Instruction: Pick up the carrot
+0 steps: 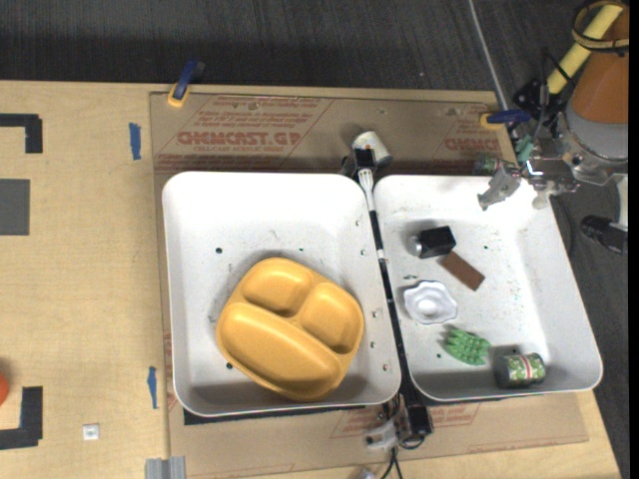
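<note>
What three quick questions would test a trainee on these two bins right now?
1. Which bin holds the big yellow loaf? A) left bin B) right bin
2. True or false: the tool is above the left bin.
3. Fill in: the green toy lies between the white cup and the ____.

Key: 1 A. 2 False; it is at the right bin's far edge. 3 can.
</note>
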Robot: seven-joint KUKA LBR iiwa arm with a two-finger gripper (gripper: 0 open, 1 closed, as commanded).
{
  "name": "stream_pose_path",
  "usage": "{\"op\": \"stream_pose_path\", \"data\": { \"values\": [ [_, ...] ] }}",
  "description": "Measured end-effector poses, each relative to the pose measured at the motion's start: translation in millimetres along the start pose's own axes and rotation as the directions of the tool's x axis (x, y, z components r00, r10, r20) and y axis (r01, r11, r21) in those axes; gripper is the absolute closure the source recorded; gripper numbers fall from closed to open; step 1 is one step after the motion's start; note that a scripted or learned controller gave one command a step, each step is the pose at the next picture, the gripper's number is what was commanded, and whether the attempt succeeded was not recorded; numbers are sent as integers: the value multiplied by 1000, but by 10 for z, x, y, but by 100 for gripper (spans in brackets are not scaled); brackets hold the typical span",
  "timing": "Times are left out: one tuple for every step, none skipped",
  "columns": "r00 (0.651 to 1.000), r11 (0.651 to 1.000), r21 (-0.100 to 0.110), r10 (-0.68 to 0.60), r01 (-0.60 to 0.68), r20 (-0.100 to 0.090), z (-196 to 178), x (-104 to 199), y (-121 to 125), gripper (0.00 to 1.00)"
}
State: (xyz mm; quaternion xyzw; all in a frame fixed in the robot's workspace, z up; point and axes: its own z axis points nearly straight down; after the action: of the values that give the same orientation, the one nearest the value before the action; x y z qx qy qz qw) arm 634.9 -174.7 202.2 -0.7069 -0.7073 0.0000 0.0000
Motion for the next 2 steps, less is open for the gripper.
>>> {"op": "stream_pose_path", "data": {
  "values": [
    [982,982,-11,187,-187,-1,917,334,-217,0],
    [958,958,-26,286,-286,-7,982,383,-348,0]
  ]
}}
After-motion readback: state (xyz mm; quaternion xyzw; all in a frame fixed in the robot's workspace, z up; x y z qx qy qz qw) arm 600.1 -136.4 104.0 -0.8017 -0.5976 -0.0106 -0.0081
